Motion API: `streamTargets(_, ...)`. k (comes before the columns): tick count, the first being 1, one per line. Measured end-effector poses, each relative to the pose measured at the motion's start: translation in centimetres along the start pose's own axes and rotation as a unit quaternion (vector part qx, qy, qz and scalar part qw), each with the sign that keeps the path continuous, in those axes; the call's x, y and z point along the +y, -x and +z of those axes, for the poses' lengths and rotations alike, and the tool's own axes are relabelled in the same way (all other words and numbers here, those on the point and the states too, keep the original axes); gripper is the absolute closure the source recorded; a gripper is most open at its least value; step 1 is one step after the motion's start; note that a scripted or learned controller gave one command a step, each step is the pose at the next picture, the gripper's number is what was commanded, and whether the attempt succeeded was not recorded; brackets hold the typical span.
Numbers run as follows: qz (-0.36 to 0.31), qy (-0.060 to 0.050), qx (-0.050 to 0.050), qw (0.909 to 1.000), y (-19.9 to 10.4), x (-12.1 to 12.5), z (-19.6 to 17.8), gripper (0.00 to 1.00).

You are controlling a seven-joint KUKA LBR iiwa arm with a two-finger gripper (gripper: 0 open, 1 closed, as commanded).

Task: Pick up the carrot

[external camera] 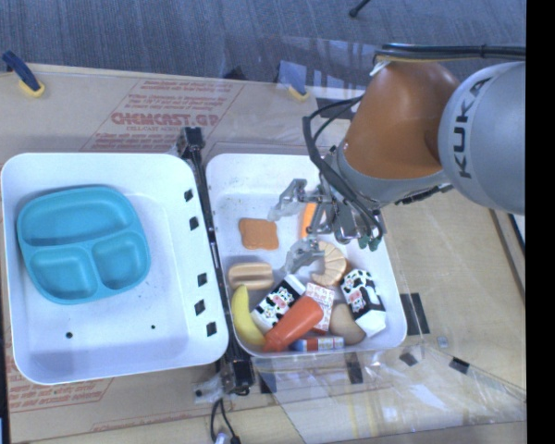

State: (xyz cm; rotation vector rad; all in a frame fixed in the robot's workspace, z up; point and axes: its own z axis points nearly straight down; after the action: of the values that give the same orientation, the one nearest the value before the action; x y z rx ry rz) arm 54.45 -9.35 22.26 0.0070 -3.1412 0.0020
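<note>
Carrot [309, 218] stands near-vertical in the frame's centre, between the open fingers of the gripper [302, 222]; jaws straddle it, not yet closed.

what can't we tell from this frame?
- Carrot: camera view, a thin orange strip shows between the pincer fingers; the wrist hides the rest, so contact is unclear.
- Marker: half hidden under the orange cone-shaped toy; label too small to read.
- Milk cartons: print is blurred.
- Right bin: its far right corner is covered by the arm.
</note>
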Motion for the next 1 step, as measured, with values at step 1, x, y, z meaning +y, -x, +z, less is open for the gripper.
streamTargets(1, -0.043, 0.002, 0.005, 0.9991, 4.15, -2.55, 10.06, 0.0)
